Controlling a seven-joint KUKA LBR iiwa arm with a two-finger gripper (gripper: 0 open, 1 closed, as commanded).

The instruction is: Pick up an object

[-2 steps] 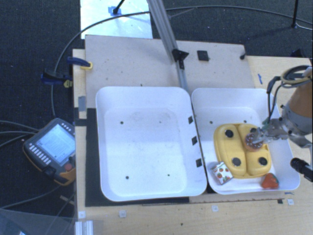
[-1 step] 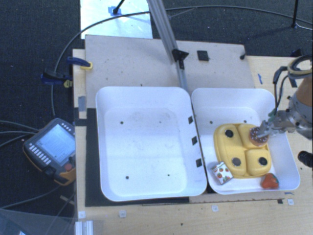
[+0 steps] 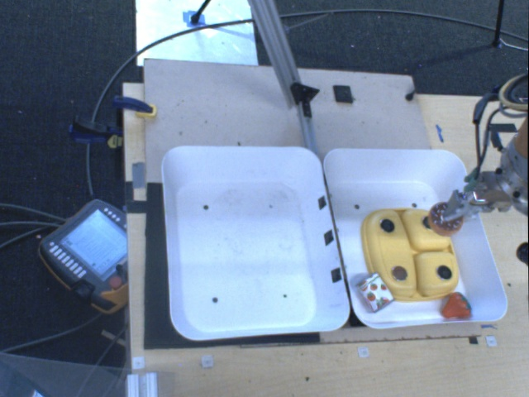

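Two shallow white bins sat side by side on the tabletop [image 3: 248, 106]. The left bin [image 3: 244, 238] lay beside the right bin [image 3: 388, 176], their inner rims touching. In the right bin, a yellow moulded tray [image 3: 409, 263] with several dark-centred hollows occupied the lower middle. A small white cube with red spots [image 3: 374, 292] rested just beside the tray's lower left corner, and a red-orange object [image 3: 455, 306] lay near the bin's lower right corner, just beside the tray.

The arm entered from the right, and its claw [image 3: 450, 215] was positioned over the upper right edge of the yellow tray. A small round brownish object [image 3: 444, 220] appeared at the claw's tip; whether it was held between the fingers, or how far they were spread, could not be told at this resolution.

A handheld control pendant [image 3: 87, 251] lay to the left of the tabletop, with cables [image 3: 107, 98] trailing around it. A slanted metal pole [image 3: 277, 40] crossed the top of the view.
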